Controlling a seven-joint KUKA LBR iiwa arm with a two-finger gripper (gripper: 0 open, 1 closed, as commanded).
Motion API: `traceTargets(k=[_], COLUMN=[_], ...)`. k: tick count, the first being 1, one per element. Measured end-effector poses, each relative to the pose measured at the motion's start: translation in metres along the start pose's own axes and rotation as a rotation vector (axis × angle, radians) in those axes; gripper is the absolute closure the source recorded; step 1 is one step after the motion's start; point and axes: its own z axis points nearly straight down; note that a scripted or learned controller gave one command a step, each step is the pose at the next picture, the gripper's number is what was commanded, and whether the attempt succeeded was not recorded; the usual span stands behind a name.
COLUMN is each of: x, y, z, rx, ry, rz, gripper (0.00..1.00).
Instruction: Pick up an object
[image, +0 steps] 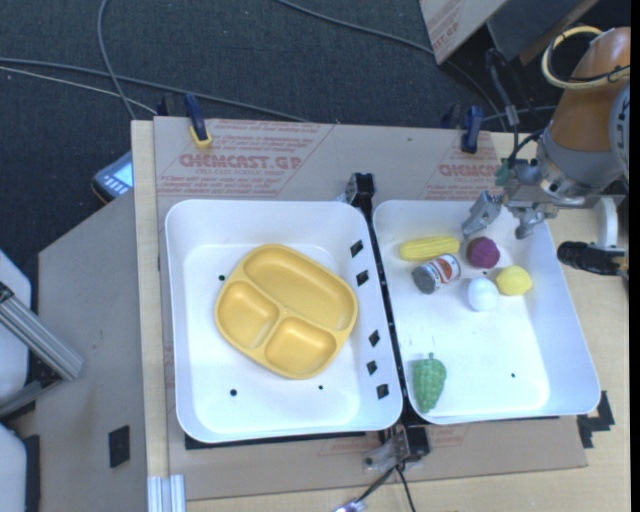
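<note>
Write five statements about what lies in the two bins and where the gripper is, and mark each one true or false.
1. The yellow divided plate lies in the left bin. True.
2. The gripper holds the purple ball. False: its fingers are open above the right bin, with nothing between them.
3. The green strawberry lies apart from the other items, near the bin's front edge. True.
4. The corn cob sits on the plate. False: it lies in the right bin.
5. The white egg lies beside the lemon. True.
</note>
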Motion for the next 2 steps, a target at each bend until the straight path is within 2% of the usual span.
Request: traceTargets(k=[1, 2], x=[0.000, 0.006], y=[0.003, 0.010], z=[-0.010, 0.050], rx=[-0.015, -0.010], ry=[-0.003, -0.001], rz=[-0.003, -0.005], gripper=[0.00, 0.00])
